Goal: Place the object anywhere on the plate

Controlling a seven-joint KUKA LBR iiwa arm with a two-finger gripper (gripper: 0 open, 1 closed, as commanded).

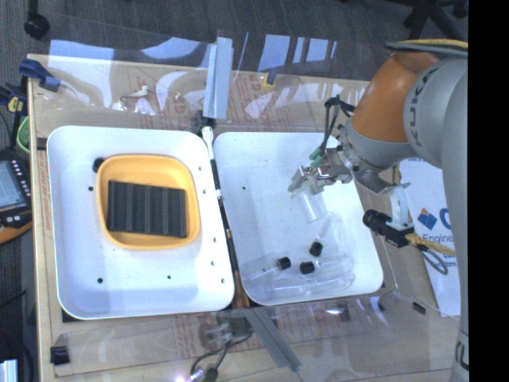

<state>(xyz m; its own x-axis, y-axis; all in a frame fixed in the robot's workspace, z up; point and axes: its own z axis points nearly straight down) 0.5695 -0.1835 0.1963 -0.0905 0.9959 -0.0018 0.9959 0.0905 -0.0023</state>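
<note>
The hand (pixel 312 178) hovers over the right bin (pixel 254 213), fingers pinching a clear plastic object (pixel 312 205), while the yellow plate (pixel 147 201) sits in the left bin (pixel 71 245).

Two shallow white bins sit side by side on the worktop (pixel 238 337): the left bin (pixel 71 281) bears a yellow plate (pixel 147 171) with a dark ridged centre, and the right bin (pixel 254 173) holds a clear plastic object (pixel 306 273) with small black parts, lying near its front edge. The grey arm with its orange band (pixel 382 106) reaches in from the right, and its pincer (pixel 310 180) hangs over the middle of the right bin, above the clear object and apart from it.
</note>
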